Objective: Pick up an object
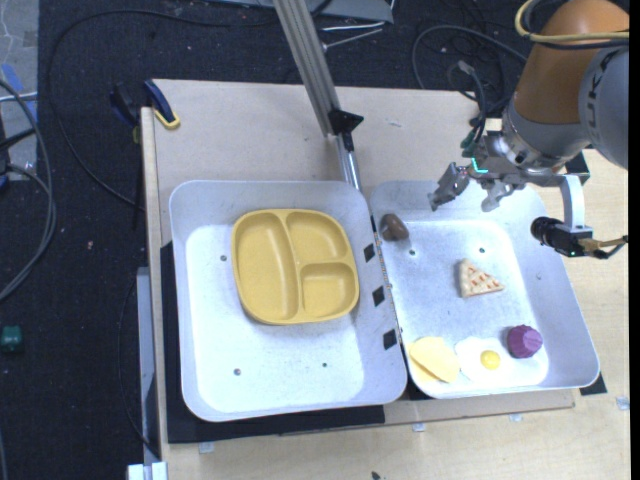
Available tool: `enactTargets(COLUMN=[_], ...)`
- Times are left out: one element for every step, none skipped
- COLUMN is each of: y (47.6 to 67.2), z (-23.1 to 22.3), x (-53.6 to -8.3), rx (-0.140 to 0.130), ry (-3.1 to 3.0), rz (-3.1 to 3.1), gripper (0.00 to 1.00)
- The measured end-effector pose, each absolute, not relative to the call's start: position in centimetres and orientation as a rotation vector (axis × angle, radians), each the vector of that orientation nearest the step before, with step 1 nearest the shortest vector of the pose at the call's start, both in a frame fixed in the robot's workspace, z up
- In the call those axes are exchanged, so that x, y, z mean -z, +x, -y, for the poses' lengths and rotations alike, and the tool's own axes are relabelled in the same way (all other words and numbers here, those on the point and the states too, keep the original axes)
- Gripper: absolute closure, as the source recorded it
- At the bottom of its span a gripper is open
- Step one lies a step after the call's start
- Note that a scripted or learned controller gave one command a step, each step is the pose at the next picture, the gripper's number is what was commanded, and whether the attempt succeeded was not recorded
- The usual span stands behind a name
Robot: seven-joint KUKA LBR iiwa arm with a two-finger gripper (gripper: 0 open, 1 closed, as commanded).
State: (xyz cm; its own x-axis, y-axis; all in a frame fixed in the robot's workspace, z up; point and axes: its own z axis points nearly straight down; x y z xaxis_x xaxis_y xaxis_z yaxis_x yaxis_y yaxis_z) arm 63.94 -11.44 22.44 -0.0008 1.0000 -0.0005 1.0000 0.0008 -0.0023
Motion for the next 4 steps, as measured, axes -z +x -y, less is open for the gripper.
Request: enactTargets(y=[64.0, 64.2, 63.5, 63.5], z=[11.4, 11.4, 11.9, 11.8], x=[-22.6, -18.3, -12.3, -9.1], rx=[-0.001, -0.003, -0.004, -0.004], ry=[-2.221, -2.22, -2.221, -2.221], rz=[2.223, 2.221, 2.218, 2.22], gripper=[0.0, 0.0, 0.0, 0.0])
